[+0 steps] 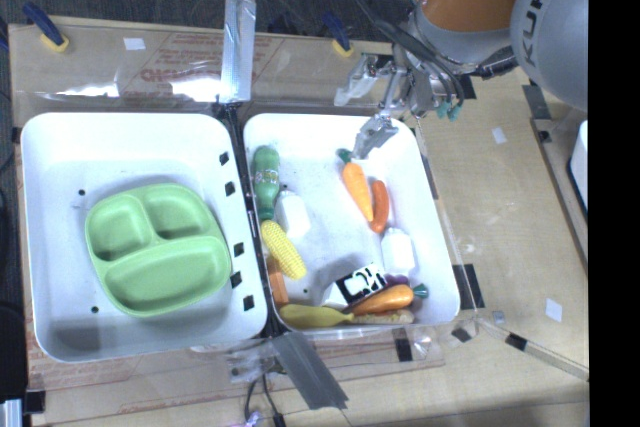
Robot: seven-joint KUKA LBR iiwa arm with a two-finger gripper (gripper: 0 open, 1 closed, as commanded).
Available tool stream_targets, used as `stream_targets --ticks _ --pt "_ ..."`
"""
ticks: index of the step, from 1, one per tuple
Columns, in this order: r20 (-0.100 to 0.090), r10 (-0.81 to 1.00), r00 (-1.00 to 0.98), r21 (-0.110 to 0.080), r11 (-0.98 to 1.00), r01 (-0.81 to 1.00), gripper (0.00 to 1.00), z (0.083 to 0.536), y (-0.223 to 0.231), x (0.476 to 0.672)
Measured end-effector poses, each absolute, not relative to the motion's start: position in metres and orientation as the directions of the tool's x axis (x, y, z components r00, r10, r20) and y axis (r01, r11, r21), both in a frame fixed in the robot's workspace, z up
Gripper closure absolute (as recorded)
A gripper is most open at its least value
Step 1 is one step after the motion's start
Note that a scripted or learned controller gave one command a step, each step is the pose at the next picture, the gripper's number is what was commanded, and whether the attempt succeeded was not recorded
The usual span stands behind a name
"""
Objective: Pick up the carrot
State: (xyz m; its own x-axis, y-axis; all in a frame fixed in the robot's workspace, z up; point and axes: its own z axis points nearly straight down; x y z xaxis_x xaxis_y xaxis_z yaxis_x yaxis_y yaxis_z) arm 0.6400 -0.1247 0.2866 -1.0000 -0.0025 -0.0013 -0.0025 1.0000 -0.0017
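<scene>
Hand (378,130) poised over the far edge of the right bin (432,215), just beyond the carrot (357,189).

Whether the hand is apart or together cannot be told, and nothing shows between its tips. The carrot lies loose on the bin floor, green top toward the far wall, with an orange-red piece (380,205) touching its right side. To its left is bare white floor, then a green bottle (265,177) and corn cob (283,248) along the left wall. More toys crowd the near edge. The left bin (40,215) holds a green divided plate (157,247).
</scene>
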Motion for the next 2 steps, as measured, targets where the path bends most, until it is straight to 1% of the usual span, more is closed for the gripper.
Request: stream_targets --ticks 1,2 --pt "0.012 0.02 -1.0 0.002 1.0 0.02 0.0 0.146 -0.172 0.654" --pt "0.003 0.187 -0.982 0.0 0.982 0.187 0.0 0.091 -0.179 0.639"
